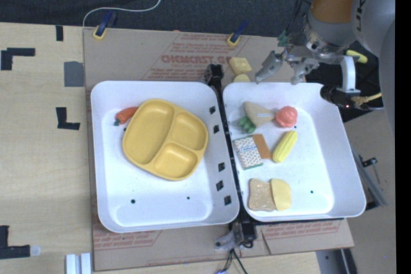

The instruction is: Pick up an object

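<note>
**Ana:** While the grey arm with its orange band hangs over the far right corner of the bench, the two-finger gripper point(280, 68) sits above the far rim of the right-hand shallow white bin point(334, 157), fingers spread apart and nothing between them.

**Ben:** So the step in hand is the approach, I'd say. Plenty to choose from down there. A round pinkish-red toy fruit point(286, 116) lies closest, just in from the far rim, touching the tip of a pale wedge-shaped piece point(258, 113).

**Ana:** And a small green leafy piece point(246, 124) is tucked against that wedge on its left. Crowded corner! My pick would be the yellow corn cob point(284, 145), nearer the middle, lying at a slant with bare floor to its right.

**Ben:** Then the fingers ought to straddle the cob across its narrow width, not along its length. An orange flat rectangle point(261, 146) lies just beside its left flank, so that finger needs care.

**Ana:** Near the front edge, a tan bread slice point(260, 194) and a yellow slab point(280, 194) are touching; flat things, hard to get under, I judge.

**Ben:** The left-hand white bin point(106, 138) holds a yellow divided plastic plate point(165, 139) with an orange carrot-like piece point(126, 114) peeking out at its far left. Too far over for this reach, probably.

**Ana:** Come straight down, centred, and close only once low enough.
</note>
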### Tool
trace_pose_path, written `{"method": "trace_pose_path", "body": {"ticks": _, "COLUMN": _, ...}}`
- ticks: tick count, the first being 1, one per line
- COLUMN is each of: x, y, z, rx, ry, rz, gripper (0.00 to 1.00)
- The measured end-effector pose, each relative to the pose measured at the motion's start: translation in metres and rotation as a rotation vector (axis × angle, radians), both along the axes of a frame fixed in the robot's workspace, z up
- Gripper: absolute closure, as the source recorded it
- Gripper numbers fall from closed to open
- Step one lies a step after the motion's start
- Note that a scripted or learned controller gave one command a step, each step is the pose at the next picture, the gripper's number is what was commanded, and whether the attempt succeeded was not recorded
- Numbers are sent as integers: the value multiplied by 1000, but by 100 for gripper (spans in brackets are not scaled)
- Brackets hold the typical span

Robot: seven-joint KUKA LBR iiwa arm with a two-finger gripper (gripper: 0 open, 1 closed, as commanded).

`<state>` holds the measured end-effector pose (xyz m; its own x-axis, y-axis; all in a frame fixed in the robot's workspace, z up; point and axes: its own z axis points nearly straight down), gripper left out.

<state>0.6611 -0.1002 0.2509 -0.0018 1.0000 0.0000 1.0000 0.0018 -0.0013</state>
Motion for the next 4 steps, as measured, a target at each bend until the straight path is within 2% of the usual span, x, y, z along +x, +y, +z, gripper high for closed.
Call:
{"method": "trace_pose_path", "body": {"ticks": 1, "x": -11, "y": -18, "z": -148, "rx": 0, "ry": -3, "rz": 0, "gripper": 0}}
{"method": "trace_pose_path", "body": {"ticks": 2, "x": -48, "y": -9, "z": -160, "rx": -2, "ry": -21, "rz": -5, "gripper": 0}}
{"method": "trace_pose_path", "body": {"ticks": 3, "x": -1, "y": -15, "z": -167, "rx": 0, "ry": 2, "rz": 0, "gripper": 0}}
{"method": "trace_pose_path", "body": {"ticks": 4, "x": -2, "y": -15, "z": -157, "rx": 1, "ry": 3, "rz": 0, "gripper": 100}}
